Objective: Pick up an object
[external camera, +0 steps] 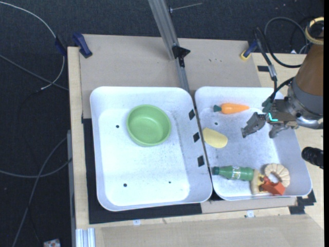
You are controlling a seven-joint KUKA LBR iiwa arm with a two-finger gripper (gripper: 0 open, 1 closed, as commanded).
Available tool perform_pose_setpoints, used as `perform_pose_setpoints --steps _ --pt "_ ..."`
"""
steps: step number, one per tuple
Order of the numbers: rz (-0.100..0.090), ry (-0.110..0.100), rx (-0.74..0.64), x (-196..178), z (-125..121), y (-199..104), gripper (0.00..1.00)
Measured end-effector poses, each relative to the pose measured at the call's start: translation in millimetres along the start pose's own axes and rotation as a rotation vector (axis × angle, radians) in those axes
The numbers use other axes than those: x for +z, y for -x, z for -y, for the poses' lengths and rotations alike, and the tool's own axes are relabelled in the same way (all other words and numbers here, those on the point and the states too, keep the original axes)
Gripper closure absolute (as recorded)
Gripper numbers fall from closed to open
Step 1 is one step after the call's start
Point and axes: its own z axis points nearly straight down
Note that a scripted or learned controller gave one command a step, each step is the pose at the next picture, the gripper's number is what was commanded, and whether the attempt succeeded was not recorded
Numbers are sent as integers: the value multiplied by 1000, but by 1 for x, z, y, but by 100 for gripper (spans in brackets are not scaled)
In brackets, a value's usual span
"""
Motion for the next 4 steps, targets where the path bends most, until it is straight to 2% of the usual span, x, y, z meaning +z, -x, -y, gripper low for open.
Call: perform_pose_setpoints --steps 1,2,4 --pt "0 2 0 -1 0 0 0" --pt "-1 -9 1 63 -5 1 0" --pt "-2 -7 3 157 2 5 0"
